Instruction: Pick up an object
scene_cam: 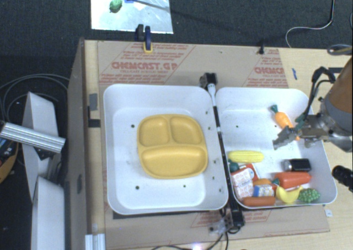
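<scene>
My gripper point(282, 137) hangs over the right bin point(248, 105), near its right side, with the arm reaching in from the right. A small orange carrot point(282, 118) lies just above and left of the gripper's tip. Below the gripper sits a black block point(298, 164). A yellow corn cob point(245, 157) lies to its lower left. I see nothing held in the gripper.
Toys crowd the right bin's front: a red-orange pepper point(295, 179), a banana point(287, 193), green grapes point(310, 194), a printed packet point(242, 179) and a sausage point(258, 201). The left bin point(121, 133) holds a yellow divided plate point(171, 145).
</scene>
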### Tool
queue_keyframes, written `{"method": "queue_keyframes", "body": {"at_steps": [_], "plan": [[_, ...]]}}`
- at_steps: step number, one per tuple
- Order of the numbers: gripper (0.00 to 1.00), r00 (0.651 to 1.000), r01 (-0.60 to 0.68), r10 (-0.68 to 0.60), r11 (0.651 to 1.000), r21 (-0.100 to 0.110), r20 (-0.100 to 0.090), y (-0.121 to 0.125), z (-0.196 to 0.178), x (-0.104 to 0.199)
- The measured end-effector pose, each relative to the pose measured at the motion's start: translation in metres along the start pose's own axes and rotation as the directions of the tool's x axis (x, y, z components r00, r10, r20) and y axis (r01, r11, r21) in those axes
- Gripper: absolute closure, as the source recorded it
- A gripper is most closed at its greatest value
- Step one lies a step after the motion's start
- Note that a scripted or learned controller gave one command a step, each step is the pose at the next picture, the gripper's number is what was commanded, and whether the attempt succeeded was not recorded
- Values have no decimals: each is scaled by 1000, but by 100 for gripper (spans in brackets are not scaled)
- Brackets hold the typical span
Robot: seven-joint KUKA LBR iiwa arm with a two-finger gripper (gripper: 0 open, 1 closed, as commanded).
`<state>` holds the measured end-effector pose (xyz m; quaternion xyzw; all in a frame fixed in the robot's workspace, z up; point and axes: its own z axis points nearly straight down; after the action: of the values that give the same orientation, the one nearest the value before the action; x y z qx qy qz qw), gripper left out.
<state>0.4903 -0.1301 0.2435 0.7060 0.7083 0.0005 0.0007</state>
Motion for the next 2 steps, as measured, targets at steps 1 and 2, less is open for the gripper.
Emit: {"method": "queue_keyframes", "body": {"at_steps": [1, 2], "plan": [[0, 1000, 0, 0, 1000, 1, 0, 108, 60, -28], [0, 1000, -2, 2, 1000, -1, 1, 138, 77, -58]]}}
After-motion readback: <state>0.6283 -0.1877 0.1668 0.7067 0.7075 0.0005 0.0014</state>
